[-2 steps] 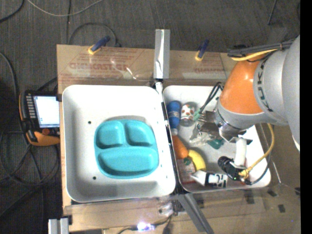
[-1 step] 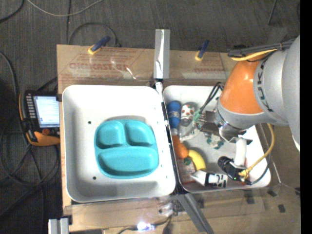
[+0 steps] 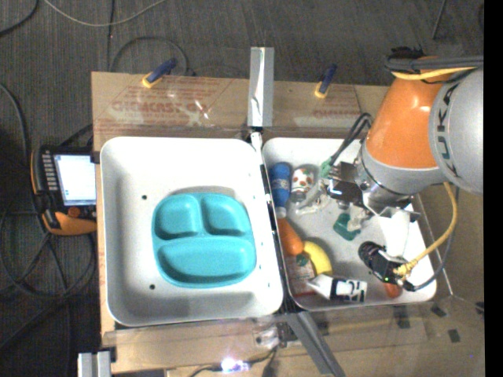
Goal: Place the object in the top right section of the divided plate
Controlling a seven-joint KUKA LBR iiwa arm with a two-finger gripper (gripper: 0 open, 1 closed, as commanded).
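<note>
Arm working over the right bin; divided plate lying in the left bin

We are observing the grey-and-orange arm (image 3: 416, 132) reaching in from the right over the right bin (image 3: 428, 289), with the gripper (image 3: 346, 203) hanging low among the clutter; we cannot tell its state, nor whether it is holding anything. We are seeing a blue bottle (image 3: 280, 184), an orange item (image 3: 291, 240), a yellow fruit (image 3: 317, 258), a small green piece (image 3: 343, 226) and a white-and-black bottle (image 3: 339, 288) lying in that bin. The turquoise divided plate (image 3: 204, 238) is sitting in the left bin (image 3: 126, 171), its top right section (image 3: 224, 215) bare
</note>
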